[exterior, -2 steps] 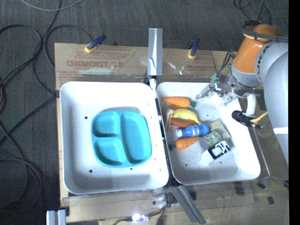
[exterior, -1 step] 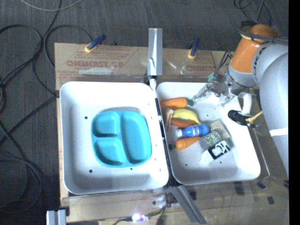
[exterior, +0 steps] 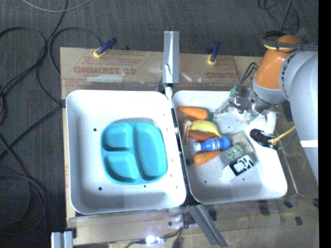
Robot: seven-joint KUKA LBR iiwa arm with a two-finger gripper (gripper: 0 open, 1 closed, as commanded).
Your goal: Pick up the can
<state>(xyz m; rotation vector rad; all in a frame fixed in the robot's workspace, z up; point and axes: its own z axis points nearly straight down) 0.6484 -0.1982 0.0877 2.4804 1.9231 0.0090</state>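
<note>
The can (exterior: 234,152), small with a green and white label, lies on its side in the right bin (exterior: 269,187), between a blue bottle (exterior: 213,144) and a black and white box (exterior: 241,165). My gripper (exterior: 234,101) hangs over the bin's far right corner, well behind the can and apart from it. Nothing shows between it and the can except a patch of grey mesh (exterior: 243,139).
The right bin also holds two carrots (exterior: 193,112) (exterior: 206,158), a banana (exterior: 205,127) and a brown item (exterior: 198,136) on its left side. In the left bin (exterior: 83,138) lies a blue divided plate (exterior: 134,151). The grey arm (exterior: 302,97) fills the right edge.
</note>
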